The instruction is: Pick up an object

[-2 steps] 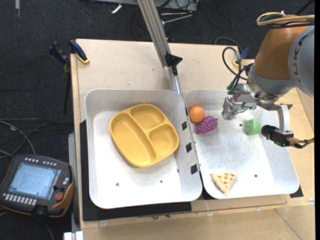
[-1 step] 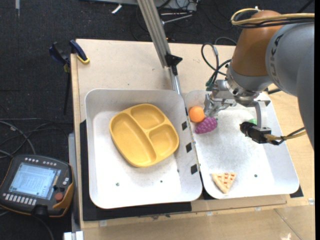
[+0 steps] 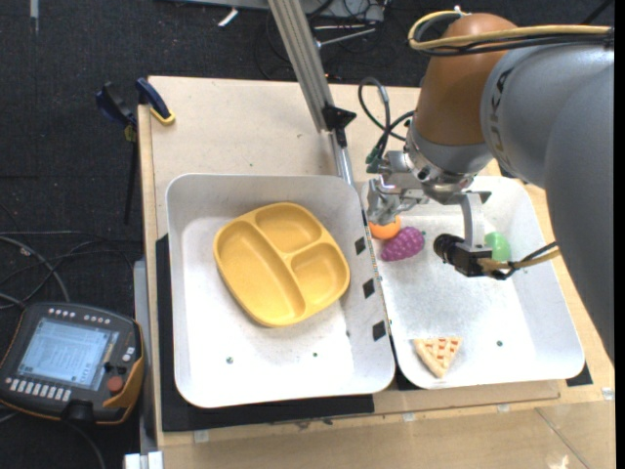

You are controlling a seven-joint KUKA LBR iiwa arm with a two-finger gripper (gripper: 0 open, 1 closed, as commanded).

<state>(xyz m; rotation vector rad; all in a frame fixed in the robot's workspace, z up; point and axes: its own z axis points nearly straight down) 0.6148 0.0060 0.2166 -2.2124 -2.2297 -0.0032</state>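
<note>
The pincer [image 3: 384,206] hangs low at the inner edge of the right bin [image 3: 547,340]; how far it is open cannot be told. An orange piece [image 3: 387,230] lies directly beneath it, apparently touching. Purple grapes [image 3: 402,244] rest just beside it. A green item [image 3: 497,246] lies farther off, a waffle wedge [image 3: 437,354] well apart. The yellow divided plate [image 3: 281,262] sits in the left bin [image 3: 195,360].

I saw a tan wooden bench [image 3: 244,130] carrying two shallow white bins side by side, the left bin [image 3: 195,360] touching the right bin [image 3: 547,340]. A blue and yellow clamp [image 3: 151,101] gripped the bench's far left corner.
</note>
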